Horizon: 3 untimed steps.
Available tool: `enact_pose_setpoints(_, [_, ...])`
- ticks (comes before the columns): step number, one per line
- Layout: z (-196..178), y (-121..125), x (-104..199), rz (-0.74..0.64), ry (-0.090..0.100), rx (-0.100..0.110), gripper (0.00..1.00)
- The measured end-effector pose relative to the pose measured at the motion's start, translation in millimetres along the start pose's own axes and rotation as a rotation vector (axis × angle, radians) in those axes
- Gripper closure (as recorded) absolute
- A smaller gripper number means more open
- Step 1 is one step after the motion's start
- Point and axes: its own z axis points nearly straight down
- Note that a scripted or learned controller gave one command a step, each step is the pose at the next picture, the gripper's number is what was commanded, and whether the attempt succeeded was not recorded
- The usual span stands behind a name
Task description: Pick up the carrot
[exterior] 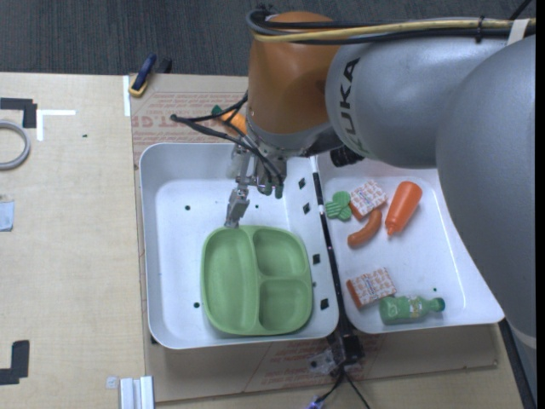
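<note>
The carrot (404, 206) is lying in the right bin (464, 267), in its upper part, slanting with its rounded top pointing up and to the right and its narrower end down and to the left. It is a smooth, plain orange toy shape, untouched by the arm. Just beside it on the left a reddish sausage (365, 227) is lying at a similar slant, and above that a small red-and-white packet (368, 197) is sitting next to a green leafy piece (338, 206) by the bin's left wall. Lower in the same bin a second red-and-white packet (370, 285) is resting just above a green bottle (410, 308) lying on its side. The left bin (170, 228) is holding a green divided plate (255, 279) with three compartments, sitting toward the bin's lower right. The arm (400, 92) is reaching in from the right, its orange band bulking over the top edge of the bins and its wrist pointing down into the left bin. The gripper (236, 210) is hanging above the left bin's floor just over the plate's upper rim, well apart from the carrot; whether its jaws are released or clenched cannot be told from here, and nothing is showing in them.
</note>
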Motion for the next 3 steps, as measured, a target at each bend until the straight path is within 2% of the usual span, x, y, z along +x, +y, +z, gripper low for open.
enact_pose_setpoints(1, [-35,25,-41,-0.006,-0.001,-0.001,0.0])
enact_pose_setpoints(2, [89,-2,-36,0.2,0.001,0.001,0.0])
enact_pose_setpoints(3, [79,-2,-37,0.201,-0.002,-0.001,1.0])
